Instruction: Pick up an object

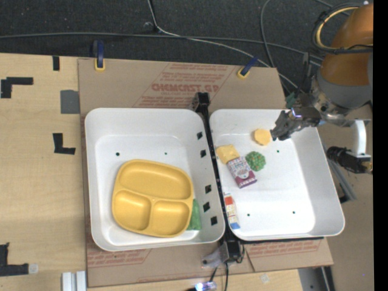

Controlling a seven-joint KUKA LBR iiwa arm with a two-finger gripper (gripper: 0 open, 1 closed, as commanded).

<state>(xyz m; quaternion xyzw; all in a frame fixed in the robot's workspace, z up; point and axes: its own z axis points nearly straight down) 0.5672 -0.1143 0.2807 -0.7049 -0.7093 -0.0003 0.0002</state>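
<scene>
The right bin [303,217] holds several small items. A small yellow lump [262,137] lies near its back, with a yellow block [227,154] to the left. A green knobbly ball [256,160] sits beside a purple and white packet [242,172]. A slim red, white and blue tube [230,210] lies along the bin's left wall. My gripper [282,128] hangs just right of the yellow lump, over the back of the right bin, and nothing shows between its fingers.
The left bin [103,126] carries a yellow compartment plate [151,197] with a green item [195,216] tucked at its right edge. Black clips run down the divider [208,162] between the bins. Cables cross the dark surface behind the bench.
</scene>
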